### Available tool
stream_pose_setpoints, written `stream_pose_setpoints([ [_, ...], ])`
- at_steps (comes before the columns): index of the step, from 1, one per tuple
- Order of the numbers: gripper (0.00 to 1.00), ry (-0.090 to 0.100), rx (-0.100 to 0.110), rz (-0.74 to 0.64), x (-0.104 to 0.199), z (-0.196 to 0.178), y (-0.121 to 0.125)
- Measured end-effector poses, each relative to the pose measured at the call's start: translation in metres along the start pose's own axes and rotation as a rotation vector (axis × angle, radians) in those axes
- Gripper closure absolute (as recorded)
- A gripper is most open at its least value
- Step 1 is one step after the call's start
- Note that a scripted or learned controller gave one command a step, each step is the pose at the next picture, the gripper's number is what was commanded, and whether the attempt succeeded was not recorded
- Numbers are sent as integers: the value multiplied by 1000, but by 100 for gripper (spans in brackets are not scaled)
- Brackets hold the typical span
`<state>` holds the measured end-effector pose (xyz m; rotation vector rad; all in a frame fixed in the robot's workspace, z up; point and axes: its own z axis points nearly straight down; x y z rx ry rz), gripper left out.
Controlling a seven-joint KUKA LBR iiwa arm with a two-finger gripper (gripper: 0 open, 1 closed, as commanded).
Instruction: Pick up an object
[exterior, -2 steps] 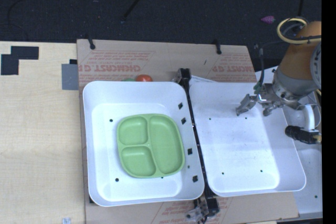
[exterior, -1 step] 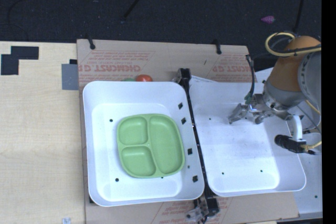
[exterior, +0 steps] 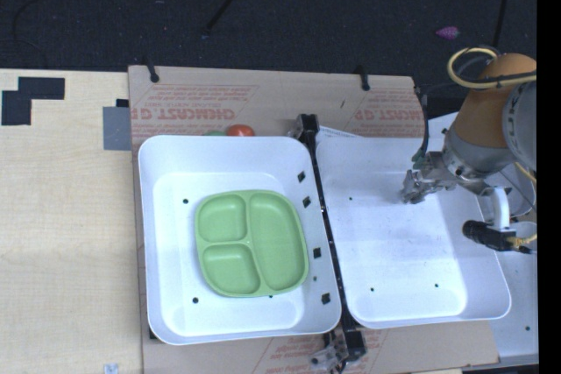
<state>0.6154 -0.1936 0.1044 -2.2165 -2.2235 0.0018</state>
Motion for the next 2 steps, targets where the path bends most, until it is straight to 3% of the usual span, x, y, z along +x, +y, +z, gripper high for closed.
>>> stream_pose_setpoints([
  [2,100,-1,-6,1,3,-108,8],
])
